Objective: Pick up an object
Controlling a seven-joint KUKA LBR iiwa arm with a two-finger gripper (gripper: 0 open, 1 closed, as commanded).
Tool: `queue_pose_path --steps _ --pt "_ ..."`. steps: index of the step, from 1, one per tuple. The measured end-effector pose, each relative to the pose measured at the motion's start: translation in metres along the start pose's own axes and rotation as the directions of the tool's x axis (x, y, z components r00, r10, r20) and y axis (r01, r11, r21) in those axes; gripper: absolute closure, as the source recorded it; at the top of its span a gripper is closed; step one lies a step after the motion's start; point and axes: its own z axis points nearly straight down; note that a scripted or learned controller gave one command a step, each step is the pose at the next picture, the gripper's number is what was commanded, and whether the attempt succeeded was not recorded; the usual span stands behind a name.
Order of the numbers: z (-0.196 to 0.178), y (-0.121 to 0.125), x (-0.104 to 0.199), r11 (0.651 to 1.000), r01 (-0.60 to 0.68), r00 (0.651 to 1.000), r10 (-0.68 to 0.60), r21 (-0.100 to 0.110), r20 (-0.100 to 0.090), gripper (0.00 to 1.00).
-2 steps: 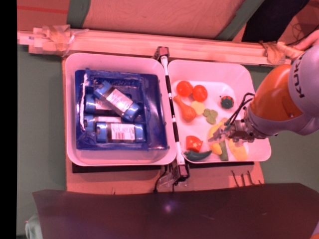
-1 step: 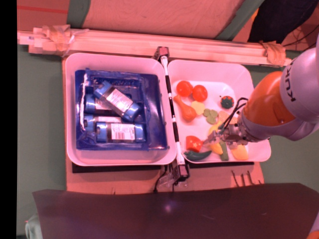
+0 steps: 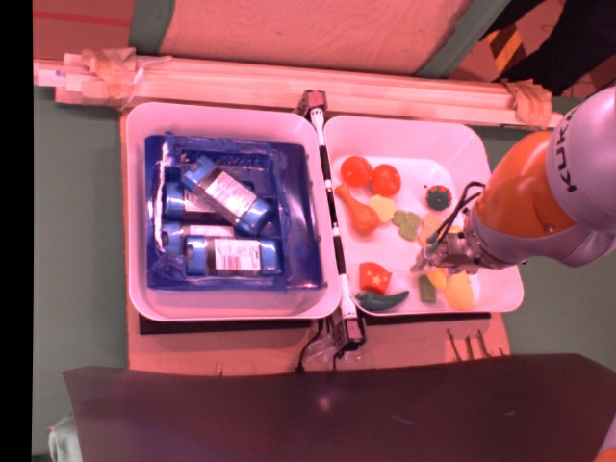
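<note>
The right white bin [image 3: 462, 142] holds several toy fruits and vegetables: two red tomatoes [image 3: 356, 170], an orange gourd [image 3: 361, 216], a red pepper [image 3: 374, 277], a dark green pepper [image 3: 382, 300] and a yellow-orange piece [image 3: 459, 292]. My gripper [image 3: 431, 259] is low over the bin's front right part, just above a small yellow piece [image 3: 436, 277] and a small green piece [image 3: 427, 291]. The wrist hides what lies directly beneath it. No object visibly hangs from the gripper.
The left white bin [image 3: 140, 210] holds a dark blue tray [image 3: 298, 219] with blue labelled bottles [image 3: 226, 192] lying in it. A black-and-white strip [image 3: 328, 191] runs between the bins. A small dark green round piece [image 3: 438, 197] and a pale green piece [image 3: 408, 223] lie beside the wrist.
</note>
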Motion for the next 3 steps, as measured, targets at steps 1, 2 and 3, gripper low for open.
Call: queue_pose_path --steps 1,2,3 --pt "-0.045 0.008 0.001 1.0 0.005 1.0 -0.005 0.015 0.001 1.0" --pt "-0.092 0.011 0.008 1.0 0.005 1.0 -0.005 0.014 0.001 1.0" --pt "-0.137 0.009 0.009 1.0 0.004 1.0 -0.004 0.014 0.001 1.0"
